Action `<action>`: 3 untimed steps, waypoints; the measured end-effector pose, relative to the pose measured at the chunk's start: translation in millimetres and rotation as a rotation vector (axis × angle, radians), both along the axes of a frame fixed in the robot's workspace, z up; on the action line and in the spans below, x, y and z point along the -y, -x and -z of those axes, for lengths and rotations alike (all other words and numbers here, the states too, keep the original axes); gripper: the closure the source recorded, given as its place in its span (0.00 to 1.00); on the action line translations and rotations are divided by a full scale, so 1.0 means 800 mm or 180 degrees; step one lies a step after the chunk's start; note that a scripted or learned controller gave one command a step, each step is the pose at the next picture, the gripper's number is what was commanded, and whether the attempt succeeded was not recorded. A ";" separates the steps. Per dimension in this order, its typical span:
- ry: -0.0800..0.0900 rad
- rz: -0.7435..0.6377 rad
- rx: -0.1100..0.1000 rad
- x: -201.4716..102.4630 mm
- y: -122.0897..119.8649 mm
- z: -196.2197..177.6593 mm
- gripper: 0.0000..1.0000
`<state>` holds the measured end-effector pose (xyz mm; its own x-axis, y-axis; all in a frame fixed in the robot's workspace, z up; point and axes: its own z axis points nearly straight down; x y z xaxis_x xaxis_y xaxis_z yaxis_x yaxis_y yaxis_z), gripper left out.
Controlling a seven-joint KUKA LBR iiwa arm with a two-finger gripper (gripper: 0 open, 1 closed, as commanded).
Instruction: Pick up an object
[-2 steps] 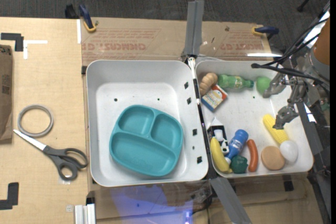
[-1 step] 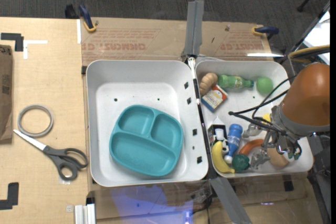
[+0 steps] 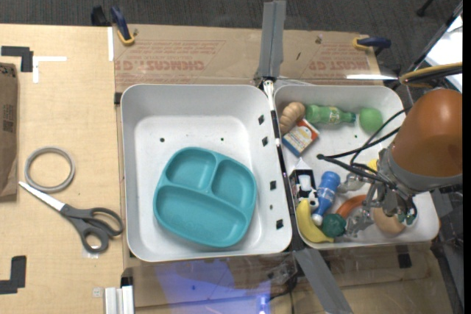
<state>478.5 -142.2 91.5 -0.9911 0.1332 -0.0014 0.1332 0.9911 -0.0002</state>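
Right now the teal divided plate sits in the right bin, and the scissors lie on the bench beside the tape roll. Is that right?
Not quite. The camera view shows the teal divided plate in the left bin, not the right one. The rest holds: the scissors lie on the bench beside the tape roll.

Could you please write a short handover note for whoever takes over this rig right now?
End effector: low in the right bin, near its front right corner; whether it grips anything cannot be told.
Right bin: green bottle and green ball at the back, banana and blue bottle at the front.
Left bin: teal divided plate.
Done: arm lowered among the objects.
Left: confirm a grasp, then lift.
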 end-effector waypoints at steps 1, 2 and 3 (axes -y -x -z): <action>0.0006 -0.0010 0.0010 0.000 -0.002 -0.012 1.00; 0.0005 -0.0010 0.0010 -0.001 -0.002 -0.012 0.00; 0.0053 -0.0045 0.0016 -0.046 -0.009 -0.003 0.00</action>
<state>485.8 -105.8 94.2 -0.9929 0.1191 -0.0084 0.1192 0.9927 -0.0162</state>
